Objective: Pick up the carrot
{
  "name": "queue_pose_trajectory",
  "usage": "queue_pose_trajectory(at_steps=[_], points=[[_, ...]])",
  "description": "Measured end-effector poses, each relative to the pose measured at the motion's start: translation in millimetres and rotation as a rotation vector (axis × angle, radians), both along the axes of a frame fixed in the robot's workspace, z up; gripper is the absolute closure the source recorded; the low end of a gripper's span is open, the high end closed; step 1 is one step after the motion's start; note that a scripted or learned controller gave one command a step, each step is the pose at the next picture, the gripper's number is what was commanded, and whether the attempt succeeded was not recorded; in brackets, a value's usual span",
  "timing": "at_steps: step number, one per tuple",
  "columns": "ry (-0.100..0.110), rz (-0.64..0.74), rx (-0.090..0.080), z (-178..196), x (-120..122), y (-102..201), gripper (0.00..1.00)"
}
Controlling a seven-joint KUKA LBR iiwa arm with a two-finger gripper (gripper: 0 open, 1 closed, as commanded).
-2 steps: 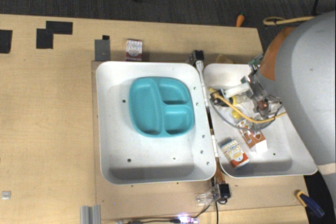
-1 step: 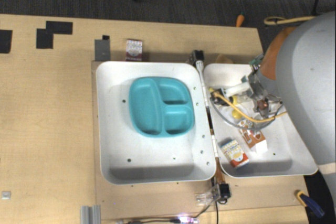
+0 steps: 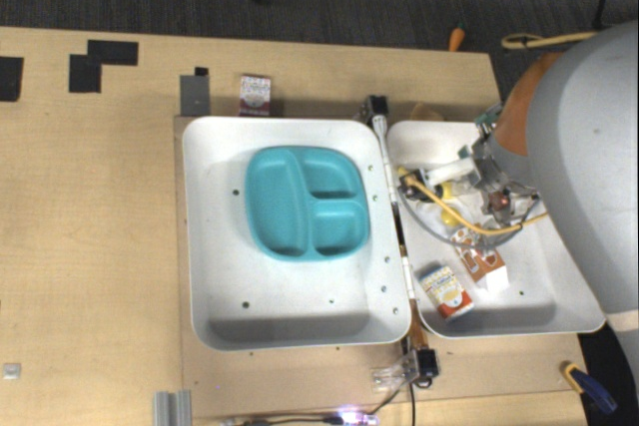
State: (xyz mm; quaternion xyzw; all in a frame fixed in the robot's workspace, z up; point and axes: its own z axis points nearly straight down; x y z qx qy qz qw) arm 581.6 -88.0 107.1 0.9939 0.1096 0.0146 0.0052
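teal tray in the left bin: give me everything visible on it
The teal divided tray looks like smooth moulded plastic, a rounded rectangle with three compartments: one long one on the camera view's left side and two smaller ones on the right, split by raised ridges. Nothing can be seen in any compartment. It lies flat and right side up, turned slightly askew, near the middle of the left white bin, clear of the bin's walls. Nothing else touches it.
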Motion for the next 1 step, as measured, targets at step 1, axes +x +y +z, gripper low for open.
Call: queue_pose_trajectory(at_steps=[1], points=[[0.013,0.007,0.004,-0.4,4.7,-1.0,0.0]])
